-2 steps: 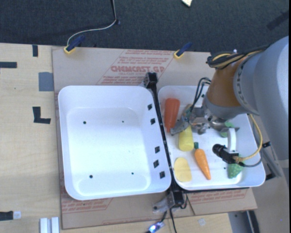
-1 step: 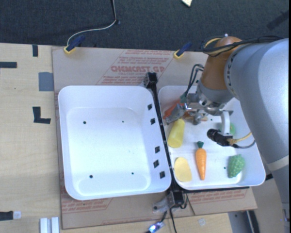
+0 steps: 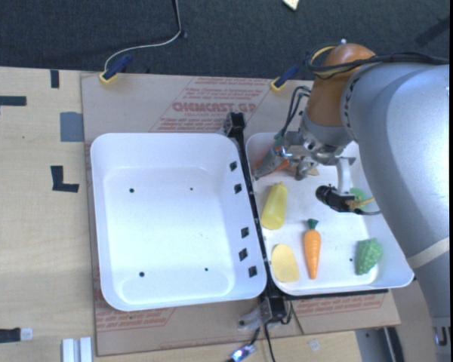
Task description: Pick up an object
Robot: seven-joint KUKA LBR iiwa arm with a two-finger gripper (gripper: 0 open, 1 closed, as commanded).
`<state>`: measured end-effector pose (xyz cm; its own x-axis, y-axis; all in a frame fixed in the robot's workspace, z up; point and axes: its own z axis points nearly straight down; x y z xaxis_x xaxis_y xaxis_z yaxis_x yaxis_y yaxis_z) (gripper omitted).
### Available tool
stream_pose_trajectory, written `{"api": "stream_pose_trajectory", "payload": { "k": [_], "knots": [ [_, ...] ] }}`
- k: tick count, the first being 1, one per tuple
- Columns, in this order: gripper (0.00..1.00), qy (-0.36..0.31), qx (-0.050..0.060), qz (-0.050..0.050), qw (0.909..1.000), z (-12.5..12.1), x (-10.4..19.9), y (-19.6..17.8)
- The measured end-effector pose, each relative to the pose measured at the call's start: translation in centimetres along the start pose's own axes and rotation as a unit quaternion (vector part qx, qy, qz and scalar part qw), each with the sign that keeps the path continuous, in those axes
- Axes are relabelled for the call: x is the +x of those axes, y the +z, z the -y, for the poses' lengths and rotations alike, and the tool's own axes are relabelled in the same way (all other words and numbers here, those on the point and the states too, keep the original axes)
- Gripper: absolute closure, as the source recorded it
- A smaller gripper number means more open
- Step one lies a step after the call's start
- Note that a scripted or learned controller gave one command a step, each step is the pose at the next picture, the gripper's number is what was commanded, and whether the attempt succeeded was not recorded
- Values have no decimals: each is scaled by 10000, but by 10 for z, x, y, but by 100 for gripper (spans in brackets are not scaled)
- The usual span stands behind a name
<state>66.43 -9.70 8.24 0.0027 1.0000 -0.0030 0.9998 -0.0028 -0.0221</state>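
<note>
Yellow is the nearest colour to the gripper point(image 3: 291, 161): a long yellow piece point(image 3: 274, 206) lies in the right bin point(image 3: 396, 281), close to that bin's 9 o'clock wall. From the gripper it sits between 6 and 7 o'clock, near but apart. Its long axis runs roughly from 12 to 6, leaning slightly toward 1 and 7.

The gripper hangs over the 12 o'clock end of the right bin, under the arm's point(image 3: 408, 127) orange band. Whether it is spread or pressed together cannot be told from this slant. A small reddish shape point(image 3: 267, 163) lies just at its 9 o'clock; it is too blurred to name, and I cannot tell if it is gripped.

Other candidates lie further toward 6 o'clock:
- A carrot point(image 3: 311, 253), leafy end at 12 and tip at 6, at about 5 to 6 o'clock from the gripper.
- A pale yellow piece point(image 3: 285, 263) just at the carrot's 9 o'clock.
- A green piece point(image 3: 368, 255) at the carrot's 3 o'clock, well apart from it.

The left bin point(image 3: 106, 157) lies at 9 o'clock.

My judgement is that no pick is yet secured. The shortest move would be a short travel toward 6 to 7 o'clock, closing across the yellow piece's narrow width along the 9-to-3 line. The near wall leaves little room on that side.
</note>
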Motion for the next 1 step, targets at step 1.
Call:
{"api": "stream_pose_trajectory", "payload": {
  "k": [1],
  "knots": [
    [0, -6, -84, -17, 10000, 82, 3, 0]
  ]
}}
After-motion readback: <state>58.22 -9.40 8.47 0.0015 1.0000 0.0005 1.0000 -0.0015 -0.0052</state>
